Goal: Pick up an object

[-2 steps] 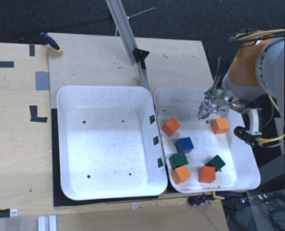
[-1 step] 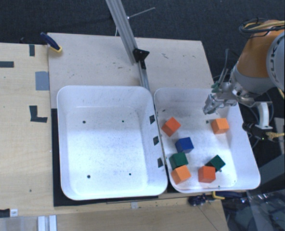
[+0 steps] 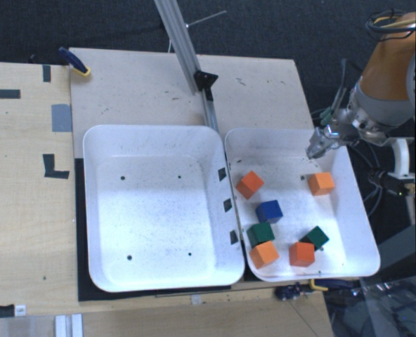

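The right bin (image 3: 348, 209) holds several small cubes: an orange one (image 3: 250, 184) at its left, a blue one (image 3: 269, 210) in the middle, and a light orange one (image 3: 321, 183) at the right. Near the front lie a dark green cube (image 3: 261, 232), an orange cube (image 3: 264, 253), a red-orange cube (image 3: 302, 253) and a second green cube (image 3: 315, 237). My gripper (image 3: 317, 148) hangs over the bin's far right part, a little behind the light orange cube, with nothing seen between its fingers.
The left bin (image 3: 95, 181) stands beside the right one. A slanted metal pole (image 3: 183, 41) rises behind the bins. A blue and yellow tool (image 3: 74, 62) lies on the bench at the far left. Cables (image 3: 384, 181) hang to the right of the bins.
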You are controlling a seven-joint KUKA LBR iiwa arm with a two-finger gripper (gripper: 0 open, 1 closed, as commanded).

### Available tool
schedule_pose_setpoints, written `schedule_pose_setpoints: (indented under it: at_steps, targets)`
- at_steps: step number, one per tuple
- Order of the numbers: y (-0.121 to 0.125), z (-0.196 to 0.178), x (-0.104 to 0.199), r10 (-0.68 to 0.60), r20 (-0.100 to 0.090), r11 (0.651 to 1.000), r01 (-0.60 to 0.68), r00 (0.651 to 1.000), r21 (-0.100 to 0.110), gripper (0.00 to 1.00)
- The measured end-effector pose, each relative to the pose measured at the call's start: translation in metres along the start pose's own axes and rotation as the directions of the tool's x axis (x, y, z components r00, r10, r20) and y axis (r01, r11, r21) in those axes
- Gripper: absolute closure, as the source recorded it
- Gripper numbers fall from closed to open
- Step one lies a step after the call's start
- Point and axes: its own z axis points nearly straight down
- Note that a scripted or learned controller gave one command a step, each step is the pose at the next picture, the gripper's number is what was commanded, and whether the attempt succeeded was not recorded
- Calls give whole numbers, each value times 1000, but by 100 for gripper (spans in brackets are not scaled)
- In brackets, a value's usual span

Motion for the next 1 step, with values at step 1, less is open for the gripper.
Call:
schedule_pose_setpoints:
  at_steps: [1]
  targets:
    - [-16,11,50,-3,-2,1000,3,1000,6,100]
